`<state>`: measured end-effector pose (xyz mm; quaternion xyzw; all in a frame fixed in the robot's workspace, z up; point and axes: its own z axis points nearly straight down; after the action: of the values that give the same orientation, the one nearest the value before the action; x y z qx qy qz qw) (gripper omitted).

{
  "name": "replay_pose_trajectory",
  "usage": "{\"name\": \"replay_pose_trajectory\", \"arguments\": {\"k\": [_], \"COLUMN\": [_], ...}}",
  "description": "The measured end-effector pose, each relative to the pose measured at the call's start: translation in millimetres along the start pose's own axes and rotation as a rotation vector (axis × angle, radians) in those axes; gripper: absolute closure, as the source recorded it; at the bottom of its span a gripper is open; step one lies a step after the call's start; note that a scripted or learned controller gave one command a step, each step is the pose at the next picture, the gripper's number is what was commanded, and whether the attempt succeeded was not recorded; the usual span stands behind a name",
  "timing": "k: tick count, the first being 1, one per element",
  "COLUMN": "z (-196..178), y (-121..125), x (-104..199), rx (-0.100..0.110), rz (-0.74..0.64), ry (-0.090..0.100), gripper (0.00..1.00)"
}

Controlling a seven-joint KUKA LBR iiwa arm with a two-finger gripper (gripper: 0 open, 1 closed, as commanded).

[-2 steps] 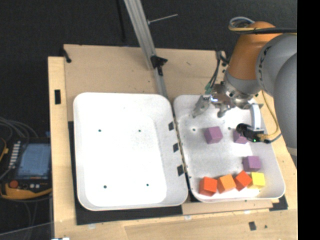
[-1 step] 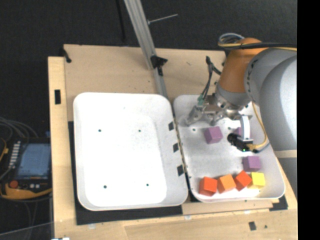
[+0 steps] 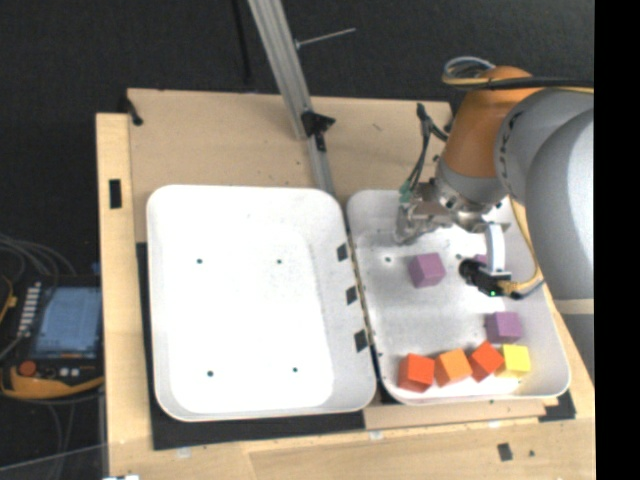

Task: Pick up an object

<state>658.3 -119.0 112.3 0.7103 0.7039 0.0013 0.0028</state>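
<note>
Blocks: two purple (image 3: 427, 269), three orange (image 3: 417, 371), one yellow (image 3: 516, 358); gripper (image 3: 405, 230) state unclear.

Your counter (image 3: 220, 148) carries two white bins side by side: left bin (image 3: 240, 298), right bin (image 3: 385, 228).

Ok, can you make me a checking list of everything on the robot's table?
Surface: wooden bench bearing a left bin and a right bin.
Job's things: in the right bin, two purple blocks, three orange blocks and a yellow block along its near edge.
Clutter: nothing seen.
Grippers: gripper low over the right bin's far corner, apart from the blocks.
Cables: wires along the arm's wrist; cords on the floor.
Surroundings: metal pole, handheld screen, dark floor.
</note>
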Motion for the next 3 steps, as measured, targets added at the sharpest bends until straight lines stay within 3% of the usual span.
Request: {"name": "replay_pose_trajectory", "arguments": {"k": [1,3], "z": [-62,-137], "y": [2,7], "x": [-7,-13], "rx": [0.001,0.001], "rz": [-0.005,-0.01], "ry": [0.0,0.001], "gripper": [1.0,1.0]}}
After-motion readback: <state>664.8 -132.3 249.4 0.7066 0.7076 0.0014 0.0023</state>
